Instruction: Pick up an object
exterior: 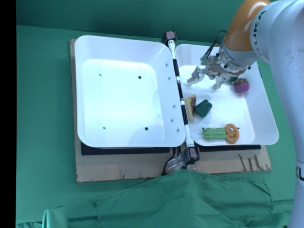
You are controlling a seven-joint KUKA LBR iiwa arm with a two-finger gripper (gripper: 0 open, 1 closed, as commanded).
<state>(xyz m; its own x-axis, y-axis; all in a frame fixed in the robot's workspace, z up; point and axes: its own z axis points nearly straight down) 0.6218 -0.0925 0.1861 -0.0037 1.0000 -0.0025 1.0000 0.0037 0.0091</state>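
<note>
Right bin [266,127] holds all the candidate objects. Pincer [207,78] hangs over its upper half, fingers [194,76] spread apart, nothing between them, so released.

Purple toy [241,85]: just right of the pincer, near the bin's right wall, close to the wrist. Can't tell whether they touch.

Dark green piece [204,108]: below the pincer, apart from it, on the bin floor.

Tan wedge-shaped piece [191,106]: below and slightly left of the pincer, touching or just beside the green piece, close to the divider side.

Green bundle, asparagus-like [214,133]: well below the pincer, near the bin's front wall, lying roughly horizontal.

Orange pretzel [232,133]: at the right end of that bundle, overlapping or touching it.

Left bin [83,80]: well left of the pincer, white floor with a few small dark dots. The two bins sit side by side; a black-and-white striped bar [179,87] runs along the seam between them, with small dark fittings at both ends.

Arm [270,23]: grey, orange band above the wrist, comes in from the upper right.

Surface: bins rest on a brown cardboard sheet [95,167] with a black strip showing under the front edges. Worktop [42,127] is covered in green cloth; a loose fold of green fabric [190,198] lies bunched at the front. Backdrop behind is the same green.
</note>
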